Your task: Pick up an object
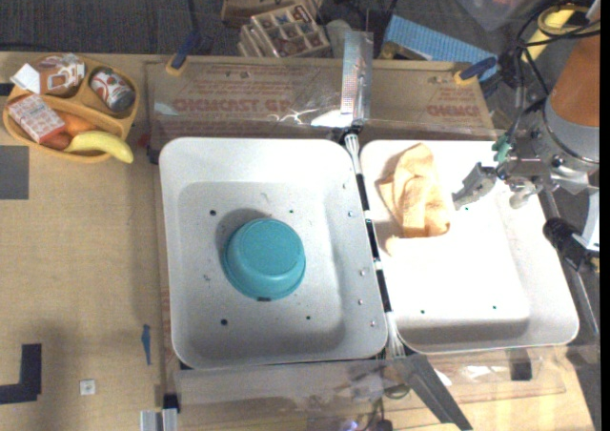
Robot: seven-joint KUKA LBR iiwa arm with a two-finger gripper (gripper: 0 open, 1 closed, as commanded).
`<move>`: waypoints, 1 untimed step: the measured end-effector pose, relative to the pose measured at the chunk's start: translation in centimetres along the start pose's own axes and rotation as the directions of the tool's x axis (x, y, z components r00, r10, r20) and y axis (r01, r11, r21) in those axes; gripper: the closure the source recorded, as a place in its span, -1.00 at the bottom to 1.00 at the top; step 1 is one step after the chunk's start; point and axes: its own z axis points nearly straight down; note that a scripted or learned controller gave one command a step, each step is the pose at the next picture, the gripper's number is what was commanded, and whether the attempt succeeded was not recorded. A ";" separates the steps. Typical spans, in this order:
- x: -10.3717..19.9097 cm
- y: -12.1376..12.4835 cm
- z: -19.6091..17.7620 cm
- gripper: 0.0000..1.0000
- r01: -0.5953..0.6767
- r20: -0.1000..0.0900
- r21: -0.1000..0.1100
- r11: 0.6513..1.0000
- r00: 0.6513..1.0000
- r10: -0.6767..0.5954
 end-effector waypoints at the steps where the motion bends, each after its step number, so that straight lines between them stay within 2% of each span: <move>1: 2.3 9.9 14.8 -1.00 0.061 0.002 -0.005 0.998 0.998 -0.061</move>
